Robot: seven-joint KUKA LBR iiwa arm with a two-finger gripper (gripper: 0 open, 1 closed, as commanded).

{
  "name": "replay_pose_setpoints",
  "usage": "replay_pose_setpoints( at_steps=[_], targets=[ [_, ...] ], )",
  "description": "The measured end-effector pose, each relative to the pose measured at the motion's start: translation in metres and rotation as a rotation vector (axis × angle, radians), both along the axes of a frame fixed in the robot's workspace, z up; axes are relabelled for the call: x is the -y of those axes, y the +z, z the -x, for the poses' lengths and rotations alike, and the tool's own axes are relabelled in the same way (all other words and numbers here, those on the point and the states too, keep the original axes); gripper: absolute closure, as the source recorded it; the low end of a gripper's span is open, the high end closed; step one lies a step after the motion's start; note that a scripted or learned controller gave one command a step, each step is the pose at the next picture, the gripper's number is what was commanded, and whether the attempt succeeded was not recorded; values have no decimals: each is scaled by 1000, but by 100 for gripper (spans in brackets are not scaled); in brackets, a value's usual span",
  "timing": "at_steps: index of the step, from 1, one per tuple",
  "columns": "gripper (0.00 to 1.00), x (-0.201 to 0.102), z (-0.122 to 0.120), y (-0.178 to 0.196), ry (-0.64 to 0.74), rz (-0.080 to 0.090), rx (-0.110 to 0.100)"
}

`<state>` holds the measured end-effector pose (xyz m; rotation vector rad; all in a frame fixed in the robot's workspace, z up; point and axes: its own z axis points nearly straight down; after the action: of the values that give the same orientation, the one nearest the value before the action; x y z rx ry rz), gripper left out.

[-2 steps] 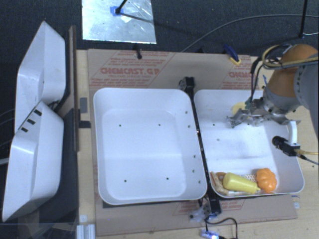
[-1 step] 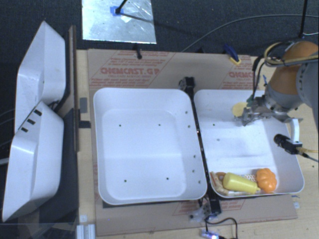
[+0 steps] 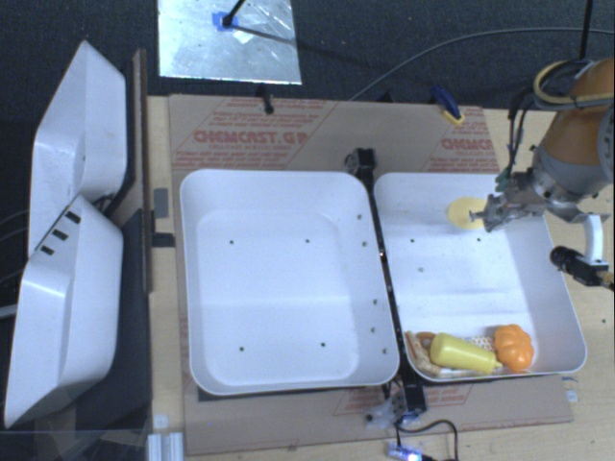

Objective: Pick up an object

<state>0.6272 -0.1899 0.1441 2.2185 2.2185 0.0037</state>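
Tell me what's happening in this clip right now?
The arm reaches in from the right, and its gripper is down in the right bin, right at a pale yellow object near the bin's far side. Whether it has hold of that object isn't visible. A yellow bottle-shaped item and an orange object lie along the right bin's near edge. The left bin sits alongside.

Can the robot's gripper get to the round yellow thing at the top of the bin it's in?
Probably yes. The gripper is already right at the pale yellow round object in the right bin, and nothing lies between them or on top of it.
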Motion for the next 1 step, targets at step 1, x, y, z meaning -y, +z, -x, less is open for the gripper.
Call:
replay_pose_setpoints(
  at_steps=[1],
  targets=[
    [100, 4, -11, 53, 1, 0, 1]
  ],
)
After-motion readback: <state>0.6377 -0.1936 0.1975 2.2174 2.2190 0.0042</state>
